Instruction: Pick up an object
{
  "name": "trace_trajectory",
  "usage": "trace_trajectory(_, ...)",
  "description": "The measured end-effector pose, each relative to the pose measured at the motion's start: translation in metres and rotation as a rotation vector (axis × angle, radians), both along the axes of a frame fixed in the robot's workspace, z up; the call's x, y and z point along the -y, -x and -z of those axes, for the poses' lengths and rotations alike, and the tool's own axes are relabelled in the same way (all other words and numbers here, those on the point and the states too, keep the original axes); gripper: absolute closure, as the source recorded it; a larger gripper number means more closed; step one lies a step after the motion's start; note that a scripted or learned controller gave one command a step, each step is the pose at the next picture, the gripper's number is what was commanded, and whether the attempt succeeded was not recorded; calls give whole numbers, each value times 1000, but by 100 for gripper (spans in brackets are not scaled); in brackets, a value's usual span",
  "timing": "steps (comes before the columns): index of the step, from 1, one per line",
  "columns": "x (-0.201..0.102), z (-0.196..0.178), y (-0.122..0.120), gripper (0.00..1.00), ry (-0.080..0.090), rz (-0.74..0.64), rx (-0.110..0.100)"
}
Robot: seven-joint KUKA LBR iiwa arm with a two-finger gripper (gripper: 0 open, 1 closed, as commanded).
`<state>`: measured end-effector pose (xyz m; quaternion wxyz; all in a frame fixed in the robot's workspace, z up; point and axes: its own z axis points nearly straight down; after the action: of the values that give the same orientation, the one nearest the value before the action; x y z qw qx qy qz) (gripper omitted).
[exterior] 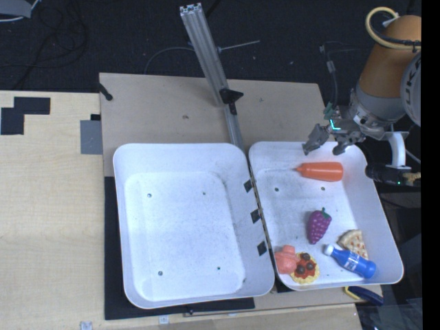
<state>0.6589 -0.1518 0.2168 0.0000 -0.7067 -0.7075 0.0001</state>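
Observation:
The right bin point(275, 158) holds several toy foods. An orange carrot point(320, 171) lies near its far edge. A purple grape bunch point(317, 225) sits mid-bin. At the front lie a blue bottle point(352, 261), a pizza slice point(355, 241), a red piece point(285, 258) and a small tart point(304, 269). My gripper point(328, 140) hangs above the bin's far rim, just behind the carrot, open with nothing between its fingers.
The left bin point(137, 158) lies beside the right one, joined by black clips point(251, 199). A slanted aluminium bar point(210, 62) rises behind the bins. A yellow-handled tool point(363, 294) lies at the bench's front right.

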Motion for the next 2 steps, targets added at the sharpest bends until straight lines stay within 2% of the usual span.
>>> trace_trajectory(1, 0, 0, 0, 0, 0, 0, 0)
trace_trajectory(2, 0, 43, 4, 0, 0, 0, -4)
